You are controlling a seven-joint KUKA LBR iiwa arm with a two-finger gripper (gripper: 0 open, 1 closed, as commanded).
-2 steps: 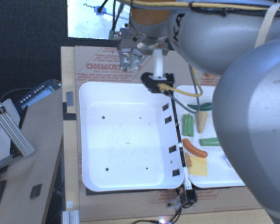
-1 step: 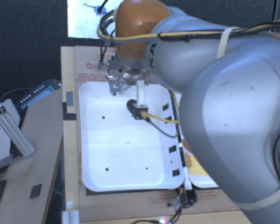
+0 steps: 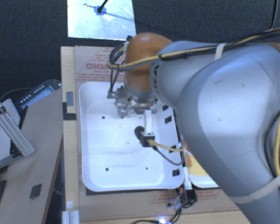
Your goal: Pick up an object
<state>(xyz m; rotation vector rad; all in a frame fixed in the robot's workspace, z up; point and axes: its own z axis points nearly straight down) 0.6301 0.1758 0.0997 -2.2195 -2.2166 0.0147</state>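
Camera view is showing the grey-and-orange arm's two-finger gripper (image 3: 130,104) hovering low over the shallow white plastic bin (image 3: 98,171) at frame centre, its open-or-closed state being untellable, while a yellow-orange flat item (image 3: 198,169), half-hidden at lower right, is seemingly awaiting pickup.

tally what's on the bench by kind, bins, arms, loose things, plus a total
bins: 2, left bin and right bin
arm: 1
loose things: 1, a yellow thing in the right bin, partly hidden by the arm
total: 4
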